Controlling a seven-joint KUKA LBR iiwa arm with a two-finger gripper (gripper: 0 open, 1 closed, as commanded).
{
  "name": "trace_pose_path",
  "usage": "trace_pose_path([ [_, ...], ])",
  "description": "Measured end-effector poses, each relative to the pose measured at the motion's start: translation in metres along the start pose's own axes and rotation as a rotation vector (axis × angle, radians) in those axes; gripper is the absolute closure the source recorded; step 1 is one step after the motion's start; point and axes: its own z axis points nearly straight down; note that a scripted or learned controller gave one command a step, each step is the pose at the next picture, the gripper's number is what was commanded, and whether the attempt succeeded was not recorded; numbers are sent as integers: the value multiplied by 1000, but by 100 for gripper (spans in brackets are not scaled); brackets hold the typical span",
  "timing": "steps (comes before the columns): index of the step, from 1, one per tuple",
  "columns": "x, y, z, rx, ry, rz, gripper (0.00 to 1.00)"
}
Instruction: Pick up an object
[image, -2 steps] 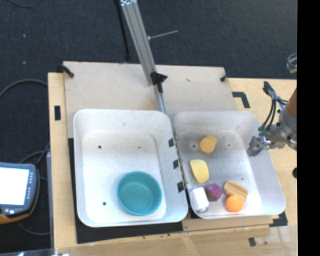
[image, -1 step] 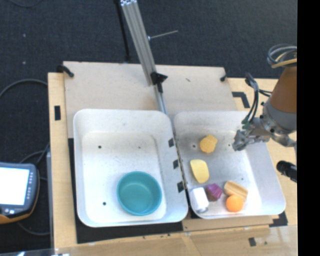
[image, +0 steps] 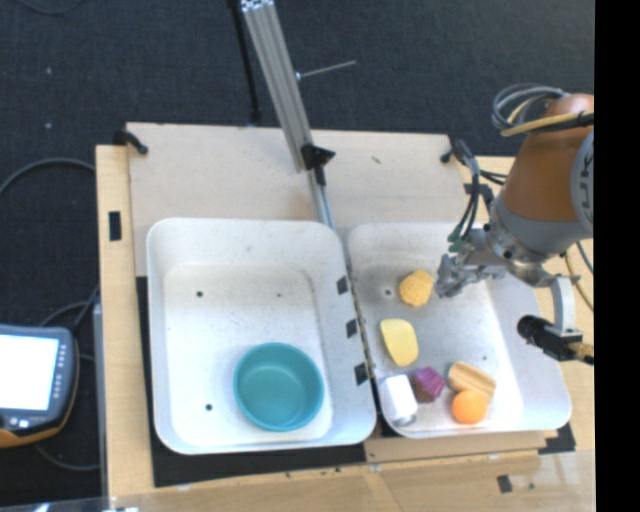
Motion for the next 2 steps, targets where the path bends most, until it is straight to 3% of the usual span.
trace_pose_path([
  [2,97,27,-22,-2,1,-1,100],
])
